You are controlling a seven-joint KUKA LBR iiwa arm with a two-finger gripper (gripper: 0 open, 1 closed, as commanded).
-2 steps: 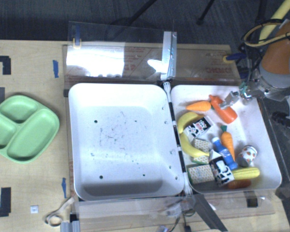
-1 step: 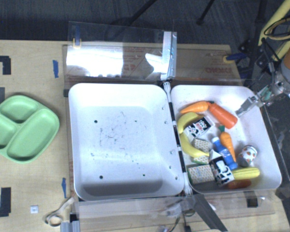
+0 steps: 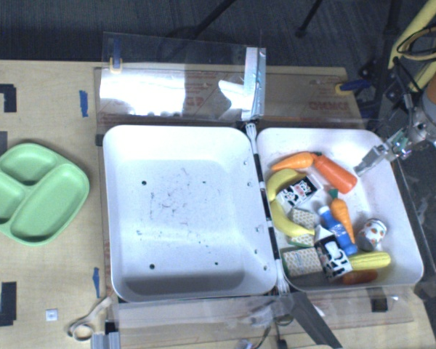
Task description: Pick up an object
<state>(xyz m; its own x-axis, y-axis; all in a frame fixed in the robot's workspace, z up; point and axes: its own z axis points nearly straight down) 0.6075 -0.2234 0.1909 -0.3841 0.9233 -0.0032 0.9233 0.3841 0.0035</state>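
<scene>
Currently, the tool (image 3: 369, 160) hangs at the upper right edge of the right bin (image 3: 409, 217), above the bin's bare corner and apart from every object. Whether it is open or closed cannot be told from the camera view; nothing is visibly gripped.

The candidate objects lie clustered in the right bin: a banana (image 3: 282, 208) along the left wall, an orange carrot (image 3: 293, 161) at the top of the pile, a red-orange piece (image 3: 335, 173) just beside it and nearest the tool, a small carrot (image 3: 342, 218), a blue bottle (image 3: 335, 231), a corn cob (image 3: 372, 260) and a white ball (image 3: 374, 230). The left bin (image 3: 123, 217) holds no objects.

Recommended procedure: select the red-orange piece, since it lies on top and at the pile's edge. Centre the tool over its middle, align the closing direction across its narrow width, descend vertically, and avoid contact with the adjacent carrot. The ball likely rolls; treat it as a poor target.
</scene>
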